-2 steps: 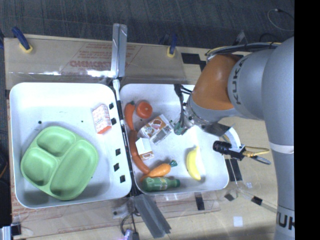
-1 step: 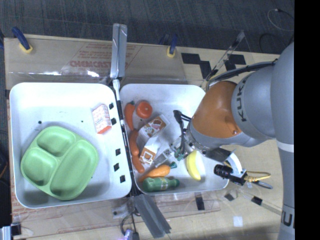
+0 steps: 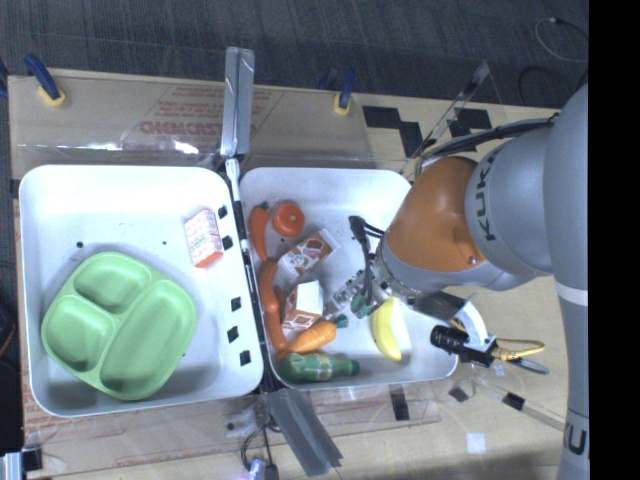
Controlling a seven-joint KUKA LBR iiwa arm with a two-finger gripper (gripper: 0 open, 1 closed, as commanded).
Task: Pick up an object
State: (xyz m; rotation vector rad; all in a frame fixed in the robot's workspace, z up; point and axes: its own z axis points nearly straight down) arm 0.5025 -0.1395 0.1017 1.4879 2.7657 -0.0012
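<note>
the tray point(image 3: 118, 324) and a carton point(image 3: 203, 238) lie in the left bin point(image 3: 60, 190). in the right bin point(image 3: 330, 181) the banana point(image 3: 387, 331) lies right of the carrot point(image 3: 313, 338), with the bottle point(image 3: 318, 368) just in front.

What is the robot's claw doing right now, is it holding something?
Two-finger gripper: cannot be told whether it is open or closed. It is low in the right white bin, beside the yellow banana.

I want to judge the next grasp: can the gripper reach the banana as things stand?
Probably yes. The gripper hangs just left of the banana in the right bin, and nothing lies on the banana.
</note>
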